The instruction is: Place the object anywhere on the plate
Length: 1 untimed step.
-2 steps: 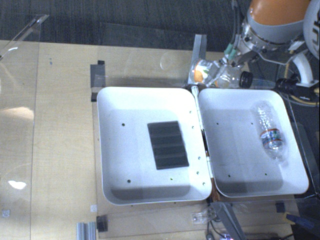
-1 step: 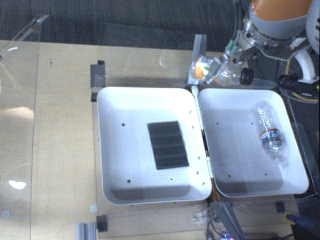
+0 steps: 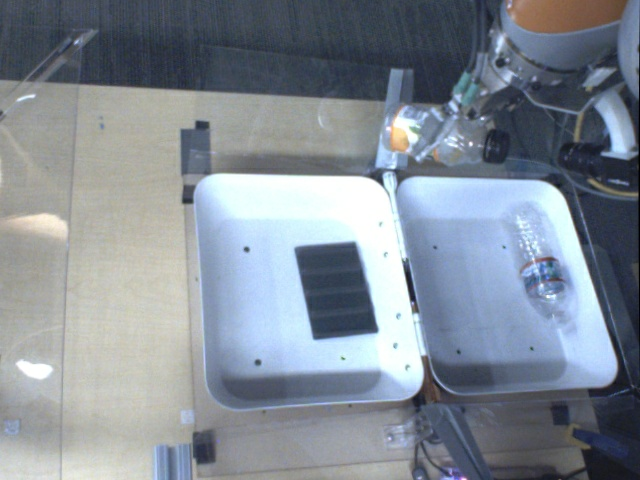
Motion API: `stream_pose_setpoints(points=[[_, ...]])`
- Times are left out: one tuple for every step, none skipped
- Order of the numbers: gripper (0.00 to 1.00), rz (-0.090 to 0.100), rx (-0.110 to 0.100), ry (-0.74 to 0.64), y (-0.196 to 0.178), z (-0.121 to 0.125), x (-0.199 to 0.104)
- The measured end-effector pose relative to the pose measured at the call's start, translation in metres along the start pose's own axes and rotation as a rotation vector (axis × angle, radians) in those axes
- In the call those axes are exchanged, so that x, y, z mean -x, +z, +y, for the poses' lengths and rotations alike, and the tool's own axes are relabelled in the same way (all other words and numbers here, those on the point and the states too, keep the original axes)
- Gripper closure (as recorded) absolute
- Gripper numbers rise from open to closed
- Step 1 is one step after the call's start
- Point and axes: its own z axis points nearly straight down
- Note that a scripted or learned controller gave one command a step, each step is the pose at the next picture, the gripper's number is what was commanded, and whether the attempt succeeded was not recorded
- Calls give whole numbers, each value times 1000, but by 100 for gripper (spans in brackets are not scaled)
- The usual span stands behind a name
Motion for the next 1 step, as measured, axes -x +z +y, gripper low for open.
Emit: stream_pose_setpoints(points=[[100, 6, -10, 98, -12, -77, -91]])
